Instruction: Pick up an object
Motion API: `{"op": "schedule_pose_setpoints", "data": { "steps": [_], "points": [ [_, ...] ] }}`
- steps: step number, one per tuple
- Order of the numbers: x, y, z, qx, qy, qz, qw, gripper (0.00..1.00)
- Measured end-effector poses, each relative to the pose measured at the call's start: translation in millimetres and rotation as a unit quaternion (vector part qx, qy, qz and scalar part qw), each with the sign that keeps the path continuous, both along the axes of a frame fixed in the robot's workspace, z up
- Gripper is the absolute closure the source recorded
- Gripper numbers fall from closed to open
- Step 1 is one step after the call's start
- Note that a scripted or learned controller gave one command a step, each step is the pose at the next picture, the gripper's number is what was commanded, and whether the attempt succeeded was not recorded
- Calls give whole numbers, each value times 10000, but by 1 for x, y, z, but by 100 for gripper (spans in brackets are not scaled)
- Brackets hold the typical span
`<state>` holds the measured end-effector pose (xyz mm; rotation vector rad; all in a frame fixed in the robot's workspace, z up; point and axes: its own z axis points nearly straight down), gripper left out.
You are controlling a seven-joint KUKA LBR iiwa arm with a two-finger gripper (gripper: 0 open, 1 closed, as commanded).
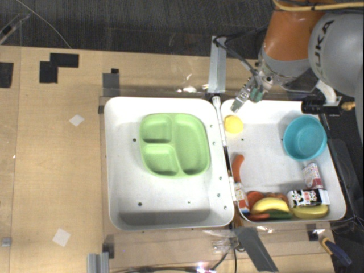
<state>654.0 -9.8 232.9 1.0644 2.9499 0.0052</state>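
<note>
One gripper [245,97] is hanging over the top left corner of the right bin [267,147], and I cannot tell how it is set. Just below it a yellow ball [233,124] is sitting. Further off, a blue bowl [305,138] is resting. Next door, a green tray [173,144] is lying in the left bin [122,169].
</note>
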Motion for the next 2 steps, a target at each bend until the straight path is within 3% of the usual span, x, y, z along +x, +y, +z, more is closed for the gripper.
{"op": "schedule_pose_setpoints", "data": {
  "steps": [2],
  "points": [
    [4,1,26,-13,-93,63,9999,100]
  ]
}}
